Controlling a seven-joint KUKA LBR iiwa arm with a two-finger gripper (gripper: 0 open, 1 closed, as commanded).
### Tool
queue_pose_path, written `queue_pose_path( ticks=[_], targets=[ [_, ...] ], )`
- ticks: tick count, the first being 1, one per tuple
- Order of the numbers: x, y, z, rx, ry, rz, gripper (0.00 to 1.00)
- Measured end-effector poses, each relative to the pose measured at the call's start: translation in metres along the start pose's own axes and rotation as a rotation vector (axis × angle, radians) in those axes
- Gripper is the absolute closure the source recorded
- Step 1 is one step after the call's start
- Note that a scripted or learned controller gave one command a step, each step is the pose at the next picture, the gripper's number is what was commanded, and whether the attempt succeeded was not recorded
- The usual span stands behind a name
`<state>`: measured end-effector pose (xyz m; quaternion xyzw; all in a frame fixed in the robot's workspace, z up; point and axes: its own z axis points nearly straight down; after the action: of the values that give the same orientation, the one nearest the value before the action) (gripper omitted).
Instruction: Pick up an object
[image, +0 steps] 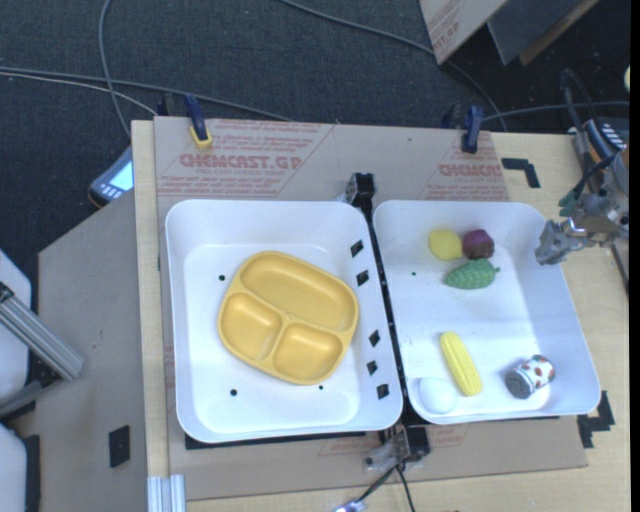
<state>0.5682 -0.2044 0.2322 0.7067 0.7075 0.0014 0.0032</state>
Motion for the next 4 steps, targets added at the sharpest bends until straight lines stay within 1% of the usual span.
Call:
queue_pose_path(
  ticks=[1, 2, 3, 4],
  targets=[
    [0.054, -0.006, 0.006, 0.009, 0.006, -0.005, 1.00],
    [0.106, 0.001, 0.015, 0.009, 0.006, -0.005, 1.00],
    [0.165, 0.015, 0.014, 0.005, 0.005, -0.006, 1.00],
    [0.226, 0.007, 0.013, 0.009, 0.006, -0.006, 1.00]
  ],
)
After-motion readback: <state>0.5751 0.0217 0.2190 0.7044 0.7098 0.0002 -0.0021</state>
